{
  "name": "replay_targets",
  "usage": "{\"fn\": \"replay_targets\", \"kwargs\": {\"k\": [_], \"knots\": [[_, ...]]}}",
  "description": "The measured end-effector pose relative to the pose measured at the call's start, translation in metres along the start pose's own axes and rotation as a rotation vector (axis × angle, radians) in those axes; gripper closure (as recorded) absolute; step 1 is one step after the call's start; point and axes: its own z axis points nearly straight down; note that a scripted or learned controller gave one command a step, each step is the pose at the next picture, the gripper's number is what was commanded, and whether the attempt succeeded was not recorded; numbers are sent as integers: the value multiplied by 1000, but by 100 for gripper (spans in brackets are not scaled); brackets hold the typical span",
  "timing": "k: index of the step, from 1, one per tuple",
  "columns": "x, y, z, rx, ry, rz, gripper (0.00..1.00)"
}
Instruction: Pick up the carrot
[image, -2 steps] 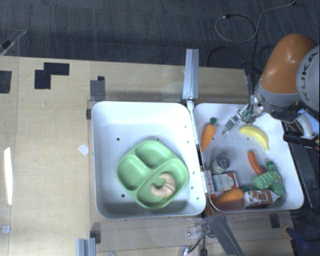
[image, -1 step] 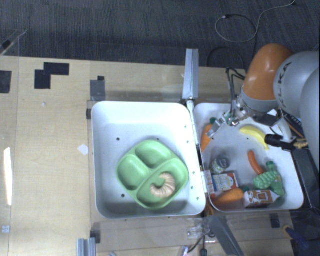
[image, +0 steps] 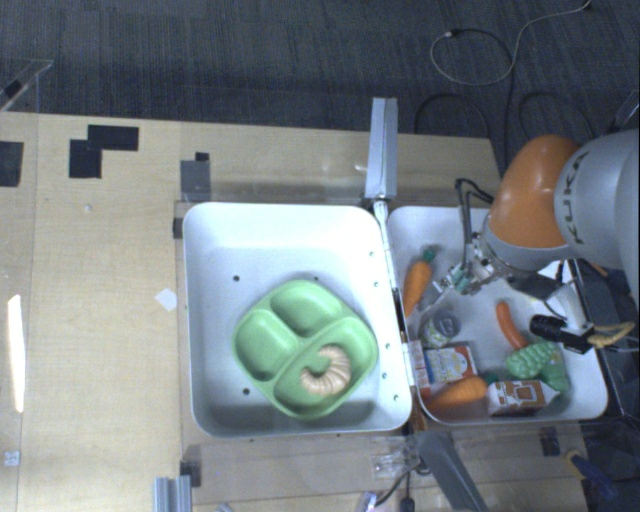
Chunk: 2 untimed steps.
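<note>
The carrot, orange with a green top, lies along the left wall of the right bin, its top pointing to the far side. My gripper hangs low in that bin, just right of the carrot and very near it. Nothing is visibly held. The grey arm with its orange band comes in from the right, above the bin's far right part.
The right bin also holds a small metal can, a red sausage, a green toy, two small cartons and an orange item. In the left bin sits a green divided plate with a doughnut.
</note>
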Motion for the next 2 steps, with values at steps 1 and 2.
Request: {"fn": "replay_targets", "kwargs": {"k": [1, 2], "knots": [[0, 4, -13, -10, -3, -2, 100], [60, 73, -128, 2, 3, 165, 100]]}}
